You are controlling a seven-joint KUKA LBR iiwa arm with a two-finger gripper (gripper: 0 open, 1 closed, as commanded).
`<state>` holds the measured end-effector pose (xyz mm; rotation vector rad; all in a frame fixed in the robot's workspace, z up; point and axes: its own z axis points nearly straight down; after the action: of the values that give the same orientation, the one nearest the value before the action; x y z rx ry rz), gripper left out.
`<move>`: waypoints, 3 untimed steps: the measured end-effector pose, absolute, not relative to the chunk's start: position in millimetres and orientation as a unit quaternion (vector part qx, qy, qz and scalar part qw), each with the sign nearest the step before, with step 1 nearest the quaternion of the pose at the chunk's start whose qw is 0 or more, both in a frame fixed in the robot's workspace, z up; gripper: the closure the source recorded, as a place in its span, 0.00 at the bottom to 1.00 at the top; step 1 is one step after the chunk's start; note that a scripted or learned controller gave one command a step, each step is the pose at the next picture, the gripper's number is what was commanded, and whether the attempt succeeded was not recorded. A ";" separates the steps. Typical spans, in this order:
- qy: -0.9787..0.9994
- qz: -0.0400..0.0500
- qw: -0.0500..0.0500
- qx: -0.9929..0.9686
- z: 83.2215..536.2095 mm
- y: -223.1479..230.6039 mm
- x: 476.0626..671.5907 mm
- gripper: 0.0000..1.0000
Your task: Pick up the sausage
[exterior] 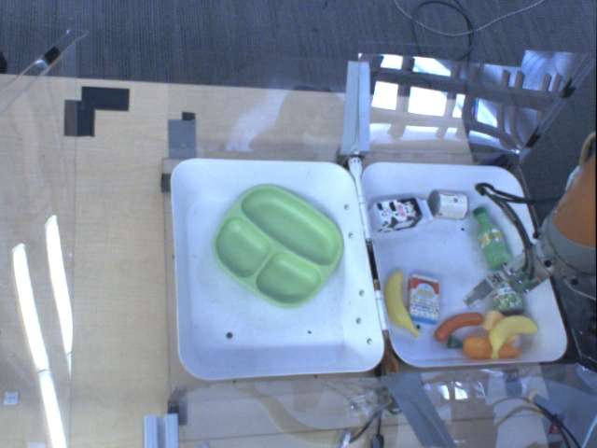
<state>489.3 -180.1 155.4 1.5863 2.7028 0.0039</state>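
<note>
Hovering gripper (pixel 492 287) fingers indistinct, sausage (pixel 457 326) half tucked under toy fruit (pixel 499 334)

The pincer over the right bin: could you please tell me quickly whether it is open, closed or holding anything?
Pincer: cannot be told; it sits above the sausage, which lies in the bin.

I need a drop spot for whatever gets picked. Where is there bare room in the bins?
Left bin: bare floor all around the green plate, widest along its near edge. Right bin: a bare patch mid-floor between the cow-print carton and the sausage. Its near right corner is crowded, with the gripper there.
</note>
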 end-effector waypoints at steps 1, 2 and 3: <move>0.936 0.001 0.004 0.352 176.0 -129.5 489.3 0.00; 0.962 0.000 0.004 0.273 166.3 -171.0 507.8 0.00; 0.985 0.000 0.003 0.171 137.9 -158.9 489.3 0.00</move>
<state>489.3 -158.9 137.9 0.5372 3.0883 0.0011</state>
